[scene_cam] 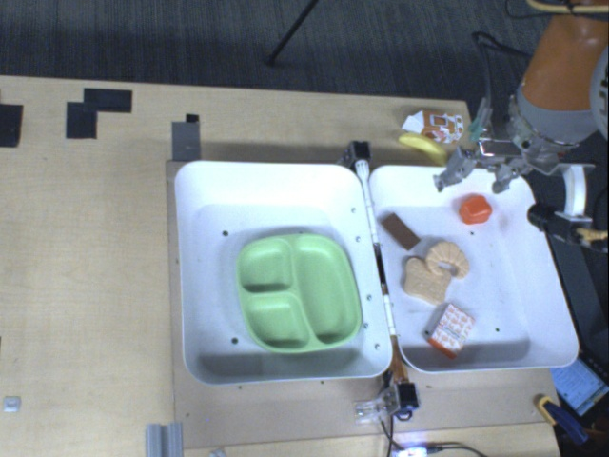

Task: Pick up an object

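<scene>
Nearest, a small box [450,328] is being left loose in the right bin [533,293], while the gripper [483,171] is being held spread and unladen above the orange object [476,209], likely for descent.

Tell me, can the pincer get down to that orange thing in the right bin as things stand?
Probably yes. The pincer hangs just above the orange object, which lies apart from the brown bar and biscuits, with bare bin floor around it.

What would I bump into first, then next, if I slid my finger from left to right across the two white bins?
Green divided plate → brown bar → tan heart-shaped piece → small patterned packet → orange ball. The round biscuit overlaps the heart piece, so it is left out.
</scene>
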You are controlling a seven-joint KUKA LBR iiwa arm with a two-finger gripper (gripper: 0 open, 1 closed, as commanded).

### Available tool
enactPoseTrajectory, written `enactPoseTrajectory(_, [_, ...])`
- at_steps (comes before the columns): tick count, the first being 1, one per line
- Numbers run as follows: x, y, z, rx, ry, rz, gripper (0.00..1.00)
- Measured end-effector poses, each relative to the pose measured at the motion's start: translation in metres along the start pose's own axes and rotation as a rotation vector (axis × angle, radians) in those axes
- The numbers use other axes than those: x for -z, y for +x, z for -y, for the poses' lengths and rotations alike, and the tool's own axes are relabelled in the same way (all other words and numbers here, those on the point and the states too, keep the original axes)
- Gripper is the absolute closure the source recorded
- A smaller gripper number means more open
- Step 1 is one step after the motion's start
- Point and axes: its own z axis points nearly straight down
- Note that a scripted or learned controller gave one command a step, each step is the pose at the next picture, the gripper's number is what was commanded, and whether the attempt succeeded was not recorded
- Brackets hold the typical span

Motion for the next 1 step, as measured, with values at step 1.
enactPoseTrajectory(1, [-0.0980, -0.0685, 0.0091, -0.003, 0.003, 0.001, 0.00])
